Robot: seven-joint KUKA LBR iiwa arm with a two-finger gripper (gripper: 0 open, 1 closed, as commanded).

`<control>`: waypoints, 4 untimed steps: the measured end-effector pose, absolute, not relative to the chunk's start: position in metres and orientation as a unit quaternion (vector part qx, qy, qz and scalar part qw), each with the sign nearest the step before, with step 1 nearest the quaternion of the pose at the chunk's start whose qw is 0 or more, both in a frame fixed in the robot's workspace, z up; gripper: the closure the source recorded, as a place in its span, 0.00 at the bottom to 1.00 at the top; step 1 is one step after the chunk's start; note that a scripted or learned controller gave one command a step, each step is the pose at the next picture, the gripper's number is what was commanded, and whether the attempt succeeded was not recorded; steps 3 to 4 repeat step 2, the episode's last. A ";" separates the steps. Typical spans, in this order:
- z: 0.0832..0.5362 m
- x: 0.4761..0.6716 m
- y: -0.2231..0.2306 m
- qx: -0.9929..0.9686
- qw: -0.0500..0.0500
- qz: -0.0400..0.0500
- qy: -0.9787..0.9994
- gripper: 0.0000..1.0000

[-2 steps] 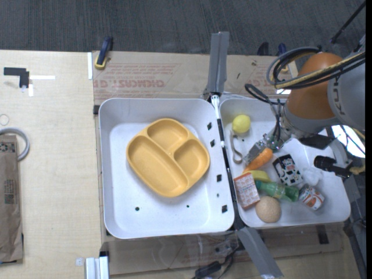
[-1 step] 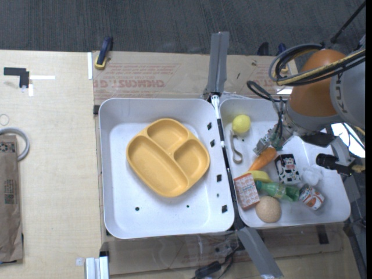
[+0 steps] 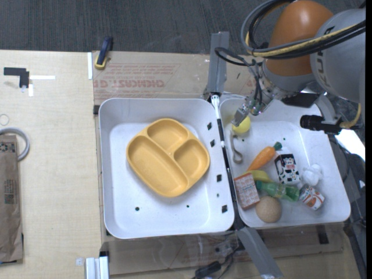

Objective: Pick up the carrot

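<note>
Gripper (image 3: 251, 108) sits at the right bin's far-left corner, touching a small yellow ball (image 3: 242, 125) (can't tell its state), well apart from the orange plastic carrot (image 3: 263, 157) lying mid-bin.

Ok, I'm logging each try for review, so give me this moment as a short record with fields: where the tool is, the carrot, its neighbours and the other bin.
tool: at the far left corner of the right bin, tool low over a yellow ball
carrot: carrot lies on the right bin's floor, nearer the camera than the tool, apart from it
carrot neighbours: cow-print carton, red packet, brown ball
left bin: left bin holds a yellow divided plate
task state: carrot not yet picked up
</note>
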State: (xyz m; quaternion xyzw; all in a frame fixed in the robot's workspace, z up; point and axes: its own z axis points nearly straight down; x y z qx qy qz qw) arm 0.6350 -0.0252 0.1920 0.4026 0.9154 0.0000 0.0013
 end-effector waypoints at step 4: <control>0.097 0.574 -0.100 0.339 0.000 -0.001 0.941 0.00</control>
